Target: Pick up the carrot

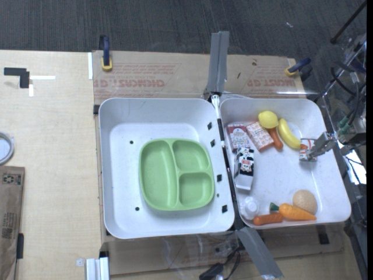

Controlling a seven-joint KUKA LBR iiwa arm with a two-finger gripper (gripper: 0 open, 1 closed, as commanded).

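The carrot (298, 213) is orange with a small green top and lies along the front wall of the right bin (326, 174), pointing right. My gripper (309, 150) reaches in over the right bin's right side, level with the banana (288, 133) and well behind the carrot. It is small and partly merged with cables at the frame edge. The carrot lies free on the bin floor with nothing touching it from above.
A beige egg-like ball (305, 201) touches the carrot's back. A second orange piece (267, 219) and a white bottle (249, 206) lie to its left. A lemon (268, 119), snack packets (249, 136) and a milk carton (245, 167) sit further back. The left bin holds a green divided plate (176, 174).
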